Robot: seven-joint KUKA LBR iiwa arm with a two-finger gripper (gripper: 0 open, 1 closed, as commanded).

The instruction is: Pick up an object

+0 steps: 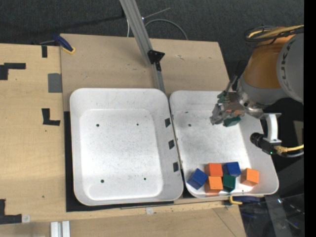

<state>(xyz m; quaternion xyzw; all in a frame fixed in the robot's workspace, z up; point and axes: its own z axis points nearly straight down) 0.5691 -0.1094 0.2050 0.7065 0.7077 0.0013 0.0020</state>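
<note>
The grey arm (276, 68) with its orange band enters from the right of the camera view and hangs over the upper right part of the right bin (197, 132); the gripper (224, 113) sits low over the bin's speckled floor, near the far rim, and a small dark green object (232, 121) shows right at its fingertips; it seems to lie between the fingers, closed narrowly on it, though the blur there leaves this less than certain; the other blocks are gathered well apart from the gripper, along the near edge of the same bin; a blue block (197, 177) lies leftmost, tilted, close to the wall shared with the left bin; just right of it two orange blocks stand one behind the other, the farther one (215, 169) touching the nearer one (214, 183); a second blue block (232, 168) sits beside the farther orange one, with a dark green block (228, 182) just in front of it; a third orange block (251, 176) lies a little apart at the right end of the cluster, near the bin's right wall; the left bin (79, 132) lies alongside, its rim touching the right bin's rim; both rest on the wooden bench (98, 58).
</note>
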